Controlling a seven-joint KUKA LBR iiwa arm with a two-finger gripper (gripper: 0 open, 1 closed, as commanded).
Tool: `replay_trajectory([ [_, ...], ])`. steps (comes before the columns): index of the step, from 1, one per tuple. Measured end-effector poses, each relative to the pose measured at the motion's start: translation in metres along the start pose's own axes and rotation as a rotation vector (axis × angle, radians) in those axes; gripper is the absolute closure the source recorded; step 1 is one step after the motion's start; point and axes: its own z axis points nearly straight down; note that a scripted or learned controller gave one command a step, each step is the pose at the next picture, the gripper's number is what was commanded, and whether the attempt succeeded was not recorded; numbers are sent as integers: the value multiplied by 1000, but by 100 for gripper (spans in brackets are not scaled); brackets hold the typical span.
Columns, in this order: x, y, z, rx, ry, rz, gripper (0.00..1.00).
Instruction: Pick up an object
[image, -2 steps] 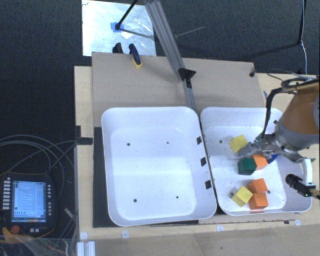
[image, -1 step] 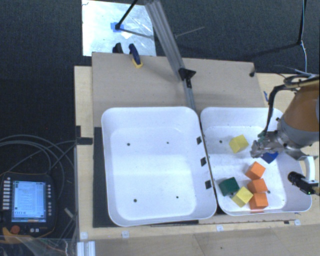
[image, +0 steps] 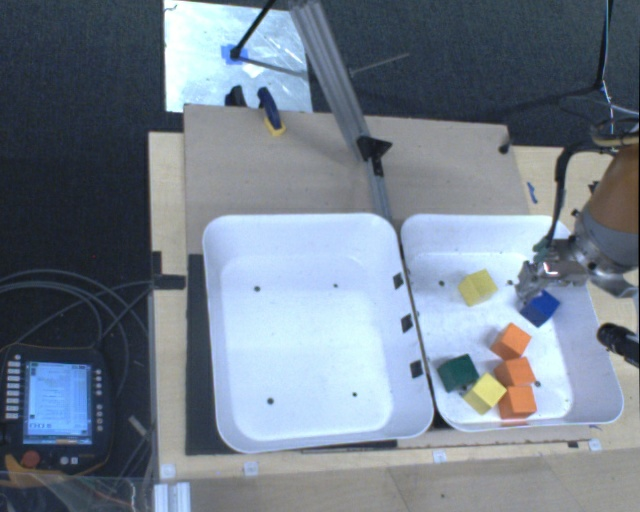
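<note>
The right bin (image: 450, 240) holds several small blocks. A yellow cube (image: 478, 287) lies near its middle. A blue cube (image: 540, 307) sits toward the right wall. My gripper (image: 533, 284) reaches in from the right and hovers right at the blue cube's upper edge; whether it touches the cube is unclear. Lower in the bin lie three orange cubes (image: 512, 341), (image: 517, 372), (image: 518, 402), a green cube (image: 459, 373) and a second yellow cube (image: 487, 392), packed close together.
The left bin (image: 300, 330) adjoins the right one. A slanted metal pole (image: 340, 85) crosses the bench's back. A teach pendant (image: 55, 405) with cables lies on the floor at left.
</note>
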Motion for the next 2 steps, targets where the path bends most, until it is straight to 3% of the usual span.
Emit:
replay_trajectory([
  [2,-3,6,-97,-1,-1,0,100],
])
